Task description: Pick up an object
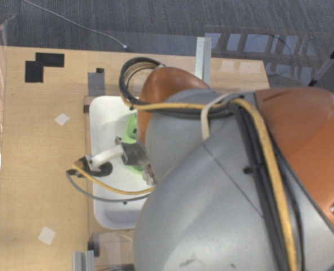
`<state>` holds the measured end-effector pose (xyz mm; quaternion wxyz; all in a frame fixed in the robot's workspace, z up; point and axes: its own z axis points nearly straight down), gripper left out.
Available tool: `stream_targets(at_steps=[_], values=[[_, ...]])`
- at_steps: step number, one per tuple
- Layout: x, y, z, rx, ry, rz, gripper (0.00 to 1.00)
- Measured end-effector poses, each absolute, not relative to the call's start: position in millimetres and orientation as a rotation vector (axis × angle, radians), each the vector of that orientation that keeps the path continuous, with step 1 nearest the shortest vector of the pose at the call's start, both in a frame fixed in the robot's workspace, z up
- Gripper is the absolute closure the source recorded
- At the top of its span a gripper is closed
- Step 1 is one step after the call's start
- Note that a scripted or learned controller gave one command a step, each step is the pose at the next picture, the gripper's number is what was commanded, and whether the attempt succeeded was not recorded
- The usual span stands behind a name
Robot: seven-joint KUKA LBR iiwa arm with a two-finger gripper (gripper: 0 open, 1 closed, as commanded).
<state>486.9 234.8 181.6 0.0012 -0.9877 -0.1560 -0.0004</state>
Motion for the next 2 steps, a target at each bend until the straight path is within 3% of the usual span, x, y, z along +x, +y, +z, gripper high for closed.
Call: stream_targets(at_steps=[1,2], values=[[487.3,234.3,182.9,-3.123,-0.318,-0.002,1.00],[489.1,235.0,296.0,-3.037,-0.795,-0.009,1.00]])
